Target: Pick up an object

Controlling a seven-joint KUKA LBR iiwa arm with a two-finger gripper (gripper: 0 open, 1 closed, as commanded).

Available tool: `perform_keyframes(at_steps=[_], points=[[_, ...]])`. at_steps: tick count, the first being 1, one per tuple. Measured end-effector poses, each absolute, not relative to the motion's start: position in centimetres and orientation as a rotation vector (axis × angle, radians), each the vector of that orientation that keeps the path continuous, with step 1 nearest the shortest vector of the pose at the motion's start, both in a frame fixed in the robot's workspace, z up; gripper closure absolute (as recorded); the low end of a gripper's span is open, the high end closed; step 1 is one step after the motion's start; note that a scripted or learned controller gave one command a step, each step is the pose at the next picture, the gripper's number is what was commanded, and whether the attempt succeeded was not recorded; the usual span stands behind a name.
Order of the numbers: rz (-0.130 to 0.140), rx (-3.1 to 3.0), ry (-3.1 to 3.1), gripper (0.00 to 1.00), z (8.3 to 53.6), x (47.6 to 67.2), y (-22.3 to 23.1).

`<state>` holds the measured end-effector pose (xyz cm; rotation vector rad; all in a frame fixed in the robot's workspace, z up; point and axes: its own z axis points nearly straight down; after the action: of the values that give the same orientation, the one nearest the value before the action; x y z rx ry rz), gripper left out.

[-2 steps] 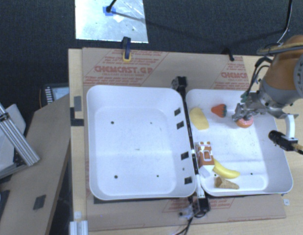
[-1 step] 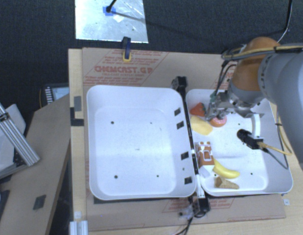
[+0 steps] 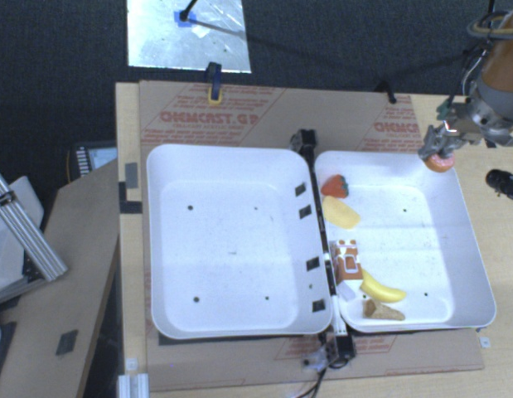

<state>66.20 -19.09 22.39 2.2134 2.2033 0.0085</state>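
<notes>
Two white bins sit side by side; the gripper [image 3: 439,149] is clamped on a small orange object [image 3: 440,163] over the right bin's [image 3: 467,247] far corner.
Nearest in that bin lie a tan piece [image 3: 382,310], banana [image 3: 382,289], orange-and-white block [image 3: 348,259], yellow item [image 3: 341,214] and strawberry [image 3: 336,186], all along its left side.

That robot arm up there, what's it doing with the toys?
The arm's gripper is up over the far right corner of the right bin, with a small orange thing right at its tip, seemingly between the fingers. Still lying in that bin, along its left side, are a strawberry, a yellow piece, an orange-and-white block, a banana and a tan piece.
</notes>
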Motion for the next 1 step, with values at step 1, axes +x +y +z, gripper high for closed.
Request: perform_keyframes(at_steps=[1], points=[[0.006,2.213,2.222,1.00,9.75,61.98,-15.67]])
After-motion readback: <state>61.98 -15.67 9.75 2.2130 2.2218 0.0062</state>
